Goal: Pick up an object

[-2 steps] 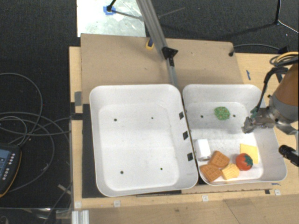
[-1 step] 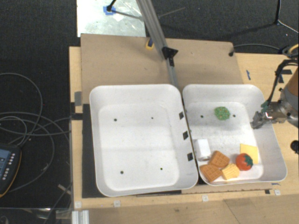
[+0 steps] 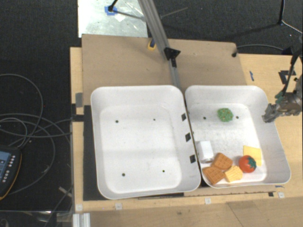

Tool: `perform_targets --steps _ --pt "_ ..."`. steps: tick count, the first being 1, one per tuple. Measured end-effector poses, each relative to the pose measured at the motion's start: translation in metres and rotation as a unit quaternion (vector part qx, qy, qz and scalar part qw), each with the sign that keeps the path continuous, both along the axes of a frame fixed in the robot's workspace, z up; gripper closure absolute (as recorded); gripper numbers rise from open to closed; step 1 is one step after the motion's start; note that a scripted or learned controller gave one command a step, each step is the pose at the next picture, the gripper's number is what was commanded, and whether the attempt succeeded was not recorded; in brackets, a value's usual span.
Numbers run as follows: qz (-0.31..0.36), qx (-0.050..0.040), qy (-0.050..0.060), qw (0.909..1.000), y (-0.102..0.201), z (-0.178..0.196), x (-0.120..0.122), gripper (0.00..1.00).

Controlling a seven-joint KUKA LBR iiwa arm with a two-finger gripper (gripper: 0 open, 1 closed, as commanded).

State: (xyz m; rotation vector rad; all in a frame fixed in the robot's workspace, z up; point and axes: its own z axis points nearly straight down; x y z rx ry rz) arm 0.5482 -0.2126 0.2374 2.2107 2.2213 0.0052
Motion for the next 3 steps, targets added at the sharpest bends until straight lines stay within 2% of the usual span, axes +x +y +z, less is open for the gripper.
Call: perform_targets --steps 1,3 --pt "0.003 0.0025 0.003 1.0 0.055 -0.01 0.005 1.0" --pt "0.004 0.003 0.003 1.0 0.179 0.002 0.007 1.0"
